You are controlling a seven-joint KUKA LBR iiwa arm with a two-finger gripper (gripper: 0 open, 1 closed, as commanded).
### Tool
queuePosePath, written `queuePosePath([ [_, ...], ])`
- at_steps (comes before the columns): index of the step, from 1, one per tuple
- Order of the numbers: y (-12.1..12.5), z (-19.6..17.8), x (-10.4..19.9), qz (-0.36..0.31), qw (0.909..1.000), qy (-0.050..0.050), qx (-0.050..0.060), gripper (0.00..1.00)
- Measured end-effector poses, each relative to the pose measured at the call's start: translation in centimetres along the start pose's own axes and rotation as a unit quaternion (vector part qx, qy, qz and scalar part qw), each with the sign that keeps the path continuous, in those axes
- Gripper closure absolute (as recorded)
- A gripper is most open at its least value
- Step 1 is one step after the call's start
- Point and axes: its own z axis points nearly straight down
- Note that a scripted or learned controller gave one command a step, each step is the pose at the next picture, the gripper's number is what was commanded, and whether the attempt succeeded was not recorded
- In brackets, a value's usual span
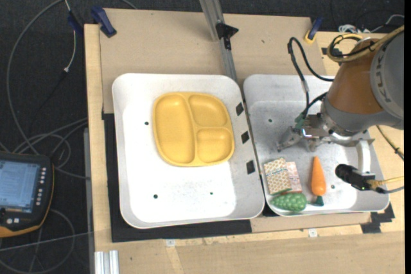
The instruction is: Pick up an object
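Three small things lie at the front of the right bin [276, 96]: an orange carrot [318, 176], a patterned packet [281, 176] and a green bumpy toy vegetable [288, 202] against the front wall. My gripper [299, 142] hangs low over the middle of this bin, just behind the carrot and the packet. Its fingers are spread open and nothing sits between them. The grey arm with its orange band [353, 90] reaches in from the right.
A yellow divided plate [192, 127] lies in the left bin [135, 170], towards its back. A metal pole [212, 3] slants up from between the bins. Cables run along the bench's back right.
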Motion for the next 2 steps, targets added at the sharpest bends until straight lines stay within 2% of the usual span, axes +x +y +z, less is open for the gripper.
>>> queuePosePath([
  [1,0.2,-1.4,0.0,0.000,1.0000,0.000,-0.004,1.00],
  [2,-0.4,-7.0,-0.7,0.000,1.0000,-0.002,-0.007,1.00],
])
